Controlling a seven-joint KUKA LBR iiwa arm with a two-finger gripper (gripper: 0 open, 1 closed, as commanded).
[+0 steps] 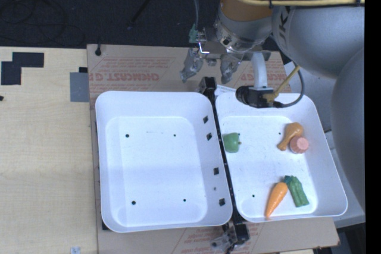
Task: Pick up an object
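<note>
Gripper point(208, 73): hung over the brown board point(137, 71) just behind the bins, near where the two meet; fingers spread apart, nothing between them.
Arm point(321, 3): grey, orange band above the wrist, came in from the right and covered the right bin's far right corner.
Right bin point(324, 122): held all the objects.
Green piece point(231, 142): sat close to the left wall, near the divider.
Tan piece with pink end point(293, 138): lay near the right wall.
Carrot point(275, 198): lay tilted toward the front edge, its top touching a dark green piece point(297, 191).
Open room: middle of the right bin's floor, between green piece and carrot.
Left bin point(101, 157): bare white floor.
</note>
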